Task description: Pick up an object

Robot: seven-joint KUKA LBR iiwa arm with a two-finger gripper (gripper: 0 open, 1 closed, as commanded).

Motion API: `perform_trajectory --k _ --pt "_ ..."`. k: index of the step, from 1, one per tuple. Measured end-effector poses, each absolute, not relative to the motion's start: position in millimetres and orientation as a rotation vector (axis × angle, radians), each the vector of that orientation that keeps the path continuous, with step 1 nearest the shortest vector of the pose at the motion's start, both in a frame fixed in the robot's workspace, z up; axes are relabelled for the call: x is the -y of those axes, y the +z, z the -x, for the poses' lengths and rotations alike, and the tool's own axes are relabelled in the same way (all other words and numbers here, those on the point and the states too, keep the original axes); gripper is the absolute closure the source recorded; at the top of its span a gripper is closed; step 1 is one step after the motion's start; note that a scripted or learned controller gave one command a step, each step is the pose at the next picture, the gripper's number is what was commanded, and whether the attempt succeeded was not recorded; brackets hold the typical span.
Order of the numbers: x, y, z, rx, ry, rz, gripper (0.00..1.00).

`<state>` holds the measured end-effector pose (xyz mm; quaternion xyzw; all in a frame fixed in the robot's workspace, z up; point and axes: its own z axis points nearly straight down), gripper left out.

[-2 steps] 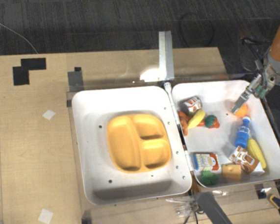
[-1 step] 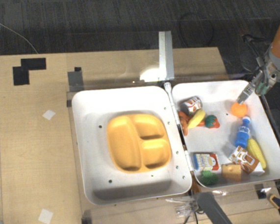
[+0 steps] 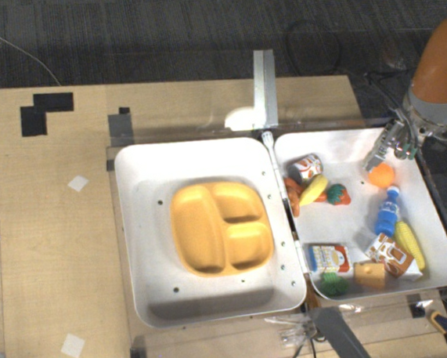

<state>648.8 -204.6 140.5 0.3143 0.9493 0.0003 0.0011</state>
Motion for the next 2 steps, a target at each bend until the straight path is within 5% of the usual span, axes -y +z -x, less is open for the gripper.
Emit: perform_trajectory --k 1,2 --pt "204.8 142.6 -649.7 -2.977 0.001 -0.985 0.0" --pt "204.8 142.6 -649.7 -2.977 0.001 -0.985 0.0"
